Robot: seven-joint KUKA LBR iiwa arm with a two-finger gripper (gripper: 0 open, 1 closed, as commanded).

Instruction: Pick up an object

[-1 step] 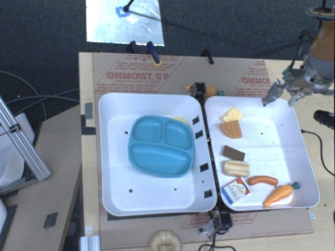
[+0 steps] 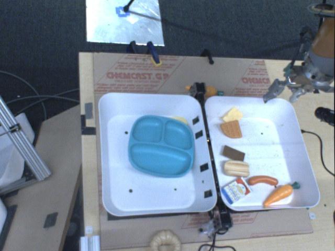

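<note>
While the pincer [image 2: 287, 88] hangs open and empty above the right white bin's [image 2: 302, 135] far rim, every toy food, the orange plastic carrot [image 2: 278, 194] included, lies unpicked

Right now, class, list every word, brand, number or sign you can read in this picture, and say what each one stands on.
"CHEMCAST GP": red print on the left of the brown board under the two white bins.
"CHEMCAST": same red print on the board's right side, partly legible.
Small blue and white carton in the right white bin: its printed label is too small to read.
</note>
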